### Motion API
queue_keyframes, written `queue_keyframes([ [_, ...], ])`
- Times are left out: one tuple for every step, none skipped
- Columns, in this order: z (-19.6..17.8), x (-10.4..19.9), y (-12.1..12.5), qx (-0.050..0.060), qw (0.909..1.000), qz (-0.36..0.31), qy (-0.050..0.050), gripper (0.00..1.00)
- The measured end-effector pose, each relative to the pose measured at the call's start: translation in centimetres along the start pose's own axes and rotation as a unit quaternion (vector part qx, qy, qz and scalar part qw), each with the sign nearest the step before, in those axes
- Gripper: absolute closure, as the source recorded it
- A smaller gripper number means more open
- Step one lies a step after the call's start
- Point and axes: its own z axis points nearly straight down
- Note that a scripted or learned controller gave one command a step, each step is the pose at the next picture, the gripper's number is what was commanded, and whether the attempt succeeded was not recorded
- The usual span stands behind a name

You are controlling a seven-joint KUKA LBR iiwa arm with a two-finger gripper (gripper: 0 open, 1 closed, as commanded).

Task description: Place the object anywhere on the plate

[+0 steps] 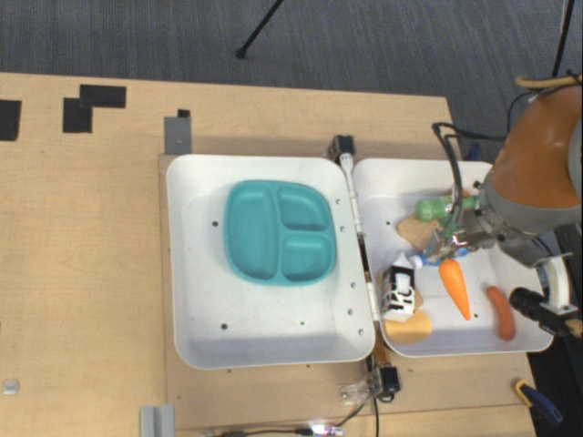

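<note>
Pincer (453, 241) hovers low in the right bin (474, 340), at the carrot's (455, 288) top end; its grip cannot be told. Left bin (264, 349) holds the teal plate (278, 232).

Table (82, 271): pale wood, bearing two shallow white bins side by side.
Left bin (209, 335): holds a teal plate (278, 231) with three compartments, nothing on it.
Right bin (383, 185): holds a carrot (455, 287), a red sausage-like piece (500, 311), a green item (430, 209), a tan flat piece (416, 233), a black-and-white toy (399, 291) and a yellow block (407, 327).
Arm (537, 167): grey and orange, reaching in from the right above the right bin.
Pincer (448, 242): low, just above the carrot's thick end; possibly touching it, too cluttered to tell.
</note>
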Motion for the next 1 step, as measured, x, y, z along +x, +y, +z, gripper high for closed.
queue_keyframes([
  [-2.99, 7.63, 7.61, 0.0, 0.9998, 0.019, 0.002, 1.0],
])
